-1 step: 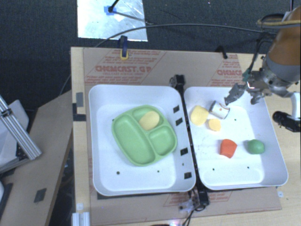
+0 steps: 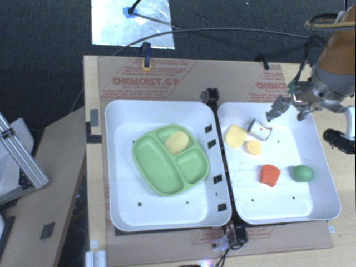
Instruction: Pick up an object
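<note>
The right bin [image 2: 320,204] holds a yellow lump [image 2: 235,136], a smaller yellow piece [image 2: 253,147], a white and grey cylinder [image 2: 259,129], an orange-red block [image 2: 270,174] and a green ball [image 2: 302,173]. My gripper [image 2: 289,110] hangs over the far right part of this bin, up and to the right of the cylinder. Its two fingers [image 2: 276,110] point down and stand apart, with nothing between them. In the left bin [image 2: 119,166] lies a green divided plate [image 2: 167,160] with a yellow object [image 2: 177,142] in its upper compartment.
A black divider with clips [image 2: 217,149] runs between the two bins. Both bins rest on a cardboard sheet [image 2: 167,77]. A shiny foil patch [image 2: 132,15] lies on the dark floor behind. A metal rail [image 2: 19,154] slants at the far left.
</note>
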